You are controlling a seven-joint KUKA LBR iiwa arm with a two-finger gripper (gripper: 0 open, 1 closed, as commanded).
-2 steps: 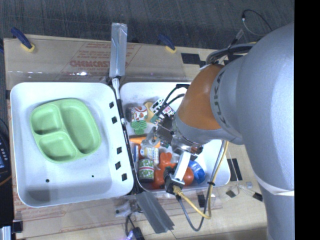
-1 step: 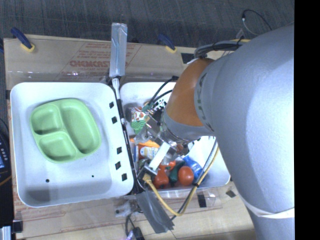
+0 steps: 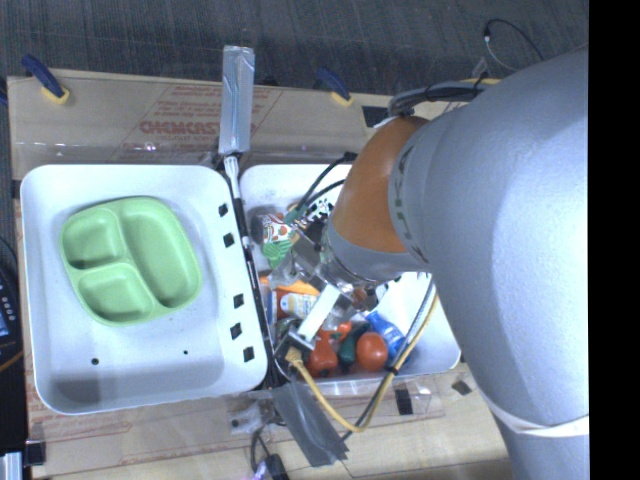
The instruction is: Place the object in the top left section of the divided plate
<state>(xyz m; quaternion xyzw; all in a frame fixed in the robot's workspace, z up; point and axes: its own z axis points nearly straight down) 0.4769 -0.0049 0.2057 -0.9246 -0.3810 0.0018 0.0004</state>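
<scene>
The arm (image 3: 480, 218) reaches down into the right bin (image 3: 300, 180), which is packed with small things like a red ball (image 3: 371, 349), a blue bottle (image 3: 388, 330) and a little can (image 3: 277, 231). I cannot tell if the jaws are open or closed, or which thing they want. The green plate (image 3: 128, 258) sits in the left bin (image 3: 60, 388). The things lie so close that the jaws might grab two, or slip and get nothing.

Behind my bench I see dark grey carpet (image 3: 130, 13) across the top of the frame. Brown cardboard (image 3: 150, 118) lies under blue clamps (image 3: 45, 76).
</scene>
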